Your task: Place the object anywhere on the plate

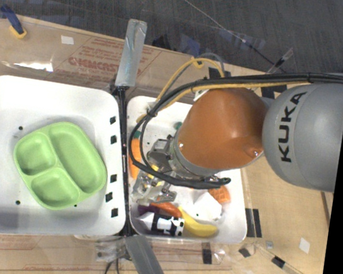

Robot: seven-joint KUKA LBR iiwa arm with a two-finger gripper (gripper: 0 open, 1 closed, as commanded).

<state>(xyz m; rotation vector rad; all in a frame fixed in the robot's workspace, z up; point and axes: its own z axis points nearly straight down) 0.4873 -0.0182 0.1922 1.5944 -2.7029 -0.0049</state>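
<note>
The step in hand is judged to be the picking of an object from the right bin (234,229), since the green plate (59,164), divided into three compartments, lies bare in the left bin (2,114) and nothing has yet been set on it. The arm (299,136) is seen reaching in over the right bin, with the end effector (154,190) lowered among the objects at the bin's near-left part. Whether the end effector is open or closed cannot be told, as it is masked by cables and the orange band (220,131) above it. Several small objects are heaped below and to the right of it: a yellow banana-shaped piece (199,227), a black-and-white block (168,225) just beside it, an orange piece (223,195) and a white piece (203,203). The banana-shaped piece and the block lie just below the end effector, close to it, though contact cannot be confirmed. Which object is meant for the plate cannot be told. For the step to be done well, a single object should be closed upon squarely rather than two neighbours at once, and a clean vertical lift should be made before any sideways travel, so that the divider (119,144) between the bins is cleared. The object should then be carried over the plate and released low, so that it does not bounce out of a compartment.
</note>
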